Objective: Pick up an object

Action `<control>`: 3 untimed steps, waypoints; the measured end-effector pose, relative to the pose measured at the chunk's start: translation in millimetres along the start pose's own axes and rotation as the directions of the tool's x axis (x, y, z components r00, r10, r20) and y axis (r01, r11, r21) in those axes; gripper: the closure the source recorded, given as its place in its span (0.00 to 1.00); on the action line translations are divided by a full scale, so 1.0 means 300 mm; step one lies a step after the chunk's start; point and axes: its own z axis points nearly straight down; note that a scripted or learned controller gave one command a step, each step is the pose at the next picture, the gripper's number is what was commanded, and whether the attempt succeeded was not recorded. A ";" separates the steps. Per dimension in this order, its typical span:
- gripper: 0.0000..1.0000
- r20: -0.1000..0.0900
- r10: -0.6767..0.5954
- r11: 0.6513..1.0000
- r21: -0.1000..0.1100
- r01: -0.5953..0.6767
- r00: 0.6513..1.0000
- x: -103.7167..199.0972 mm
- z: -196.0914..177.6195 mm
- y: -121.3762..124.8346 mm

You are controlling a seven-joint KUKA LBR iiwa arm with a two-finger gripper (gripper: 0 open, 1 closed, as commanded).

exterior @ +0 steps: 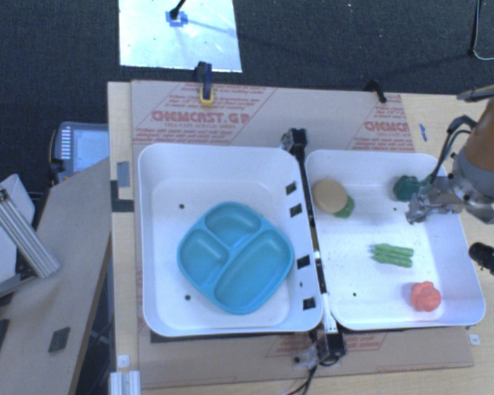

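While the arm reaches in from the right edge of the table, state as follows.
Arm: grey, orange band [486, 138] above the wrist, over the right bin's far right part.
Gripper: gripper [418, 212] low over the right bin [370, 311], just beside the teal object; whether it is wide or narrow I cannot tell, and nothing is seen between its tips.
Teal object: teal object [405, 188] near the right bin's far right corner, touching or nearly touching the gripper.
Tan round object: tan round object [330, 194] with a green part under it, far left corner of the right bin.
Green bundle: green bundle [393, 254] lying flat mid-bin.
Red-orange object: red-orange object [426, 296] near the near right corner.
Left bin: left bin [165, 171] carries a blue sectioned plate [235, 256], lying flat.
Table: cardboard sheet [230, 113] under both bins.
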 end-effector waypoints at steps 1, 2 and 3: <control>1.00 0.000 -0.002 1.000 -0.001 0.002 1.000 0.032 -0.180 0.022; 1.00 0.001 -0.001 1.000 -0.002 0.001 1.000 0.040 -0.386 0.052; 1.00 -0.002 -0.004 1.000 0.002 0.004 1.000 0.194 -0.395 0.101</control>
